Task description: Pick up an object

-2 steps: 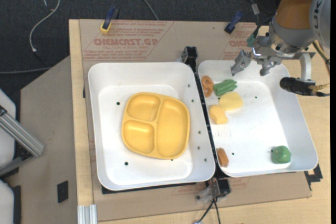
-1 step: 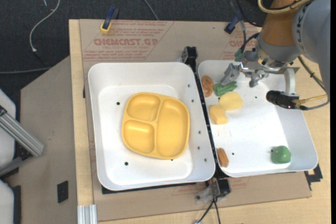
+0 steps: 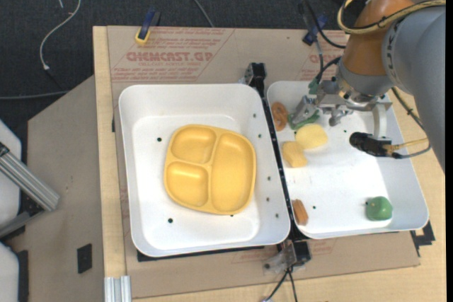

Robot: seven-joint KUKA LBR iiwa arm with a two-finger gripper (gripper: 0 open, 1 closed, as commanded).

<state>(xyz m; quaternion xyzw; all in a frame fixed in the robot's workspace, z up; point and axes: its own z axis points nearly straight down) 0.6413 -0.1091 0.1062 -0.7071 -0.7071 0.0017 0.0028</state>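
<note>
Pincer (image 3: 309, 114) hangs just above pale yellow piece (image 3: 311, 136).

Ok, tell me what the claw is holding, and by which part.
Cannot be told: the claw is just above the pale yellow piece, but no grip shows.

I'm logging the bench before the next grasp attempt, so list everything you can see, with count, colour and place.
bins: 2, white, side by side on the bench
divided plate: 1, yellow, middle of the left bin
pale yellow lump: 1, right bin, near its top left, just below the end effector
tan block: 1, right bin, left side
orange pieces: 2, right bin, one at top left, one at bottom left
green ball: 1, right bin, bottom right
clamps: 2, blue, bench's far edge
arm: 1, grey with orange band, from the right
end effector: 1, over the right bin's top
</note>
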